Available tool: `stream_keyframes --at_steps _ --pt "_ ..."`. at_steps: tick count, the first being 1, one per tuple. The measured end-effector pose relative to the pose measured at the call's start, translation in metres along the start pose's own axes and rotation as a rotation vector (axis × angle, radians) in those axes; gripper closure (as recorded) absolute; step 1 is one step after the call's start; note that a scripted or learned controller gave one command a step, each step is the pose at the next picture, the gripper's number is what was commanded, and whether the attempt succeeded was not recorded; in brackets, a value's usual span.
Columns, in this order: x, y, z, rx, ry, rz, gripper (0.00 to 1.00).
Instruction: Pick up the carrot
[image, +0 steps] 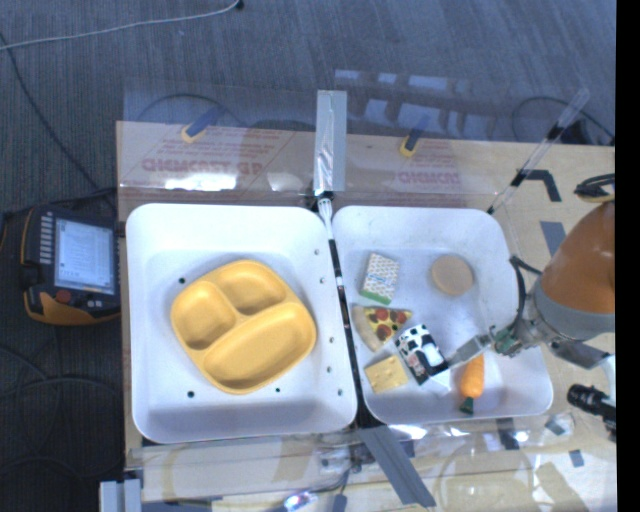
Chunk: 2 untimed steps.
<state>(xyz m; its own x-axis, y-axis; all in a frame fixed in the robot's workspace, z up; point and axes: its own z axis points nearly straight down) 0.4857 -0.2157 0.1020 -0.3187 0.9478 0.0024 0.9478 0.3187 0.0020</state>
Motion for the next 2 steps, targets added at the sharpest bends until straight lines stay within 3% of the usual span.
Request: stream_keyframes --at_steps 1,2 --pt "0.001 0.001 -0.008 0.0 0.002 -0.001 1.0" --pt "0.023 0.033 -0.112 0.002 -0.004 0.089 1.0"
